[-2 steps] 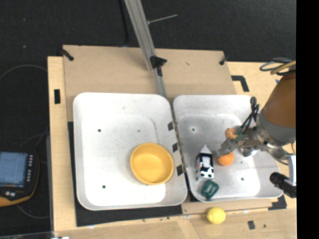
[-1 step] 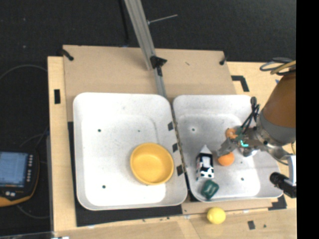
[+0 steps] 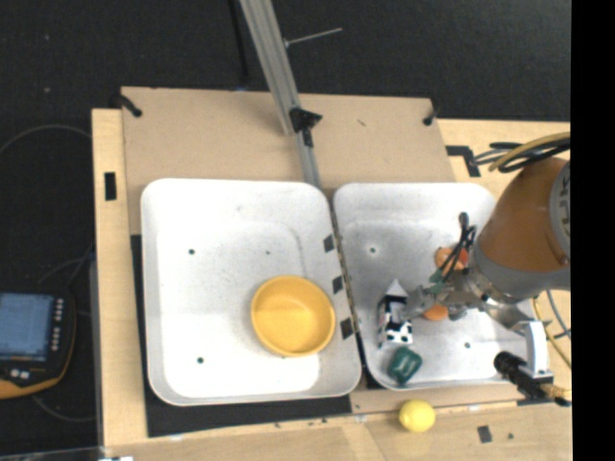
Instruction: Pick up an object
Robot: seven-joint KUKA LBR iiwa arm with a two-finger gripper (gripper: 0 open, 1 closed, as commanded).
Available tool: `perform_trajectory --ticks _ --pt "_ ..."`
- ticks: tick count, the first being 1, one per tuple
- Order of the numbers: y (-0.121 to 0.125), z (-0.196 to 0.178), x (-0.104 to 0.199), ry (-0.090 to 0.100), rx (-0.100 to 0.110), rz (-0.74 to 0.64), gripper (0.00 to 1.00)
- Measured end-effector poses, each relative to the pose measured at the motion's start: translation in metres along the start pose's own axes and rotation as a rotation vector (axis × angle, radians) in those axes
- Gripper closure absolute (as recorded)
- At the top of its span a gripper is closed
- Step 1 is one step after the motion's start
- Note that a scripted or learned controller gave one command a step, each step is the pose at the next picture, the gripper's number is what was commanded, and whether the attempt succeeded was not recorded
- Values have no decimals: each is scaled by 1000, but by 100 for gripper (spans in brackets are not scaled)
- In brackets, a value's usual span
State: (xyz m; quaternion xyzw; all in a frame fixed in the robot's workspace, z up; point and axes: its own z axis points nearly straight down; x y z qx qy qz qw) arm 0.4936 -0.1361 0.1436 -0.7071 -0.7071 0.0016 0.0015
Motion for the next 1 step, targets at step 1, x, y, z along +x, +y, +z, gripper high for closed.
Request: perform_trajectory --ticks 1 --pt "6 22 -1 0 -20 -4 0"
